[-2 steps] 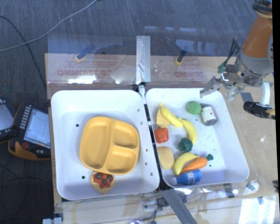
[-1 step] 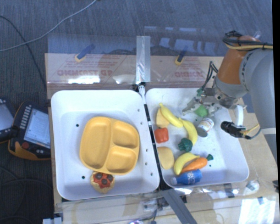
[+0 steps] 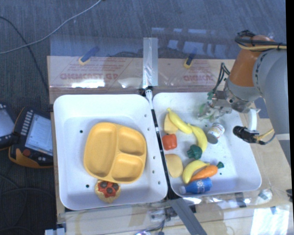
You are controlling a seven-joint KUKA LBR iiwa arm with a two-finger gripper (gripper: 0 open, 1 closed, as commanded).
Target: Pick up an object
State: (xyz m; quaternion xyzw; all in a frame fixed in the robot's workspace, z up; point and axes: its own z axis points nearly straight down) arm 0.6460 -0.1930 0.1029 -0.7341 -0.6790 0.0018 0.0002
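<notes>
Toy food is heaped in the right bin (image 3: 245, 174), and any piece of it may be taken as the object. Two bananas (image 3: 178, 122) are seen lying end to end near the divider, with a red pepper (image 3: 170, 141) and a pale round piece (image 3: 174, 165) below them. A green broccoli-like piece (image 3: 195, 151), a third banana (image 3: 191, 169), a carrot (image 3: 205, 172) and a blue bottle-like item (image 3: 198, 186) are crowded toward the near edge. A small silver can (image 3: 215, 132) is found just beside the pincer (image 3: 212, 111).

These pieces are judged light, hollow and stiff, with smooth, slippery skins. The can is thought best taken across its round body; a banana, across its narrow middle. Rolling under a glancing touch is the risk to be expected.

The arm is reached in from the right, its orange band (image 3: 244, 70) bent above the wrist, and the pincer is pointed down into the bin's far corner. Whether the pincer is released or clenched cannot be told; something greenish is glimpsed at its tip, too blurred to be named.

The left bin (image 3: 71, 141) is occupied by a yellow divided plate (image 3: 115, 152) and a small pizza-like toy (image 3: 107, 190).
</notes>
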